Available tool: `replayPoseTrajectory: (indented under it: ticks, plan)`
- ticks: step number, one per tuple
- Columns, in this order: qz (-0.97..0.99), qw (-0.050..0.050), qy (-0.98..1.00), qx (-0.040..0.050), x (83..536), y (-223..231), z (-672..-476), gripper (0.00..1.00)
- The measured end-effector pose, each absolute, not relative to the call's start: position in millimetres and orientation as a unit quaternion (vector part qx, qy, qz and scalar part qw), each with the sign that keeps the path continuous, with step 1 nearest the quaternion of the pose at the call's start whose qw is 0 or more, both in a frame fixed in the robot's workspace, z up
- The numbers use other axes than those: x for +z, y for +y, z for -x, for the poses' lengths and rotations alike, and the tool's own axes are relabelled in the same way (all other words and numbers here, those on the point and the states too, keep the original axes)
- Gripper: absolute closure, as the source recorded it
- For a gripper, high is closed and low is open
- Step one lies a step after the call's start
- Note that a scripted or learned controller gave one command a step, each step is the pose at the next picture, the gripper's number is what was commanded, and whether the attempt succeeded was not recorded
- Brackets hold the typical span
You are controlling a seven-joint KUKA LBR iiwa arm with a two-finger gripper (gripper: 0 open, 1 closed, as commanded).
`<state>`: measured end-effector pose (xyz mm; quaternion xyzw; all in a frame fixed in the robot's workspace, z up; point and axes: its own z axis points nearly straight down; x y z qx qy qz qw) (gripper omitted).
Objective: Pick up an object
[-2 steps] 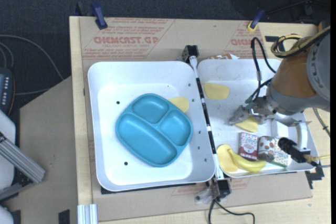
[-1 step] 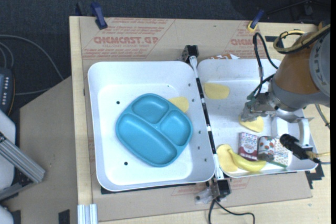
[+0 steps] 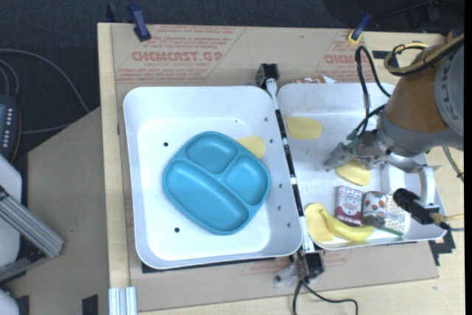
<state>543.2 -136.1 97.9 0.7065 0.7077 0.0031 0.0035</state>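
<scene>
Looking down on the bench from the fixed camera, you see two shallow white bins side by side. The left bin [image 3: 144,158] holds a blue divided tray [image 3: 215,182] with a pale yellow piece [image 3: 253,145] tucked against its far edge. The right bin [image 3: 324,94] carries the clutter: a flat yellow disc [image 3: 304,128] near the back, a banana [image 3: 335,226] at the front edge, a printed carton [image 3: 369,207] just beside it, and a small yellow wedge [image 3: 355,173] in the middle.

The arm comes in from the right and its gripper [image 3: 352,156] hangs directly over that wedge, touching it or very nearly so. Whether the claw is released or clenched you cannot tell from this angle; the wrist body hides the working end.

Judge the wedge as your likely target. It looks light and probably soft or hollow plastic, so weight should be no trouble, but its smooth, rounded skin may slip out sideways if you pinch it off-centre. Take it across its narrower width, near the middle, and low enough to get below the curve.

The banana would be a fair second choice: grip it across the thick mid-section, not along its length. Leave the disc alone; it lies too flat to get under.
</scene>
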Motion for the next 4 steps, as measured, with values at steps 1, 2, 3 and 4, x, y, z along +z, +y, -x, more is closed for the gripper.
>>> replayPoseTrajectory:
  ticks: [1,2,3,4]
  plan:
    - [-0.707,-0.001,0.707,-0.0005,84,-155,-517.3,0.00]
    - [-0.707,0.001,0.707,0.0003,84,-125,-550.6,0.00]
    - [-0.706,0.005,0.708,0.0035,98,-125,-554.0,1.00]
    - [-0.706,0.006,0.708,0.0038,108,-125,-554.3,1.00]
